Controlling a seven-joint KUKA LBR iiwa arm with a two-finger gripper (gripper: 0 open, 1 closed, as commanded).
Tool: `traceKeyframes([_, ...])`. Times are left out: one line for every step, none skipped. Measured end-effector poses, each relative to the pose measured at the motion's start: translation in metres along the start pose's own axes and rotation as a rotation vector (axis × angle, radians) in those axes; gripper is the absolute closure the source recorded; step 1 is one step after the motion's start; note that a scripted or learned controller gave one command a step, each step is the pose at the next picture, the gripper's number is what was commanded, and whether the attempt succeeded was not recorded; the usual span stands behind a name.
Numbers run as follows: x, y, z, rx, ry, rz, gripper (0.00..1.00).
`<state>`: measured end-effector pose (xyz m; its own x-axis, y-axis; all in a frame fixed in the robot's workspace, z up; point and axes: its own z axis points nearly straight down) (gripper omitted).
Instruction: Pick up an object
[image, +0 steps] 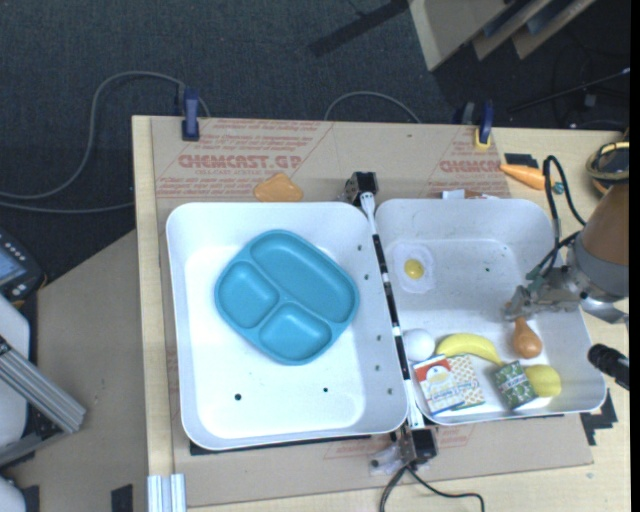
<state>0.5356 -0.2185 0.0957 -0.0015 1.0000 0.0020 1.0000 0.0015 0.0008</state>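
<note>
We see the wooden table (150, 300) bearing two shallow white bins. The right white plastic bin (470, 225) is our landmark; left of it the left white bin (200, 350) holds a blue three-part plastic tray (287, 296). The grey arm (605, 250) reaches over the landmark's right rim, its pincer (530, 298) poised just above a small brown pear-shaped fruit (526, 339) near the front right corner. Whether it is released or clenched, we cannot tell. We judge the approach under way; next, descend squarely and close.
</note>
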Motion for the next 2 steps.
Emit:
traceKeyframes([0.075,0.033,-0.023,-0.005,-0.001,-0.007,1.0])
traceKeyframes([0.159,0.018,-0.093,-0.006,0.0,-0.006,1.0])
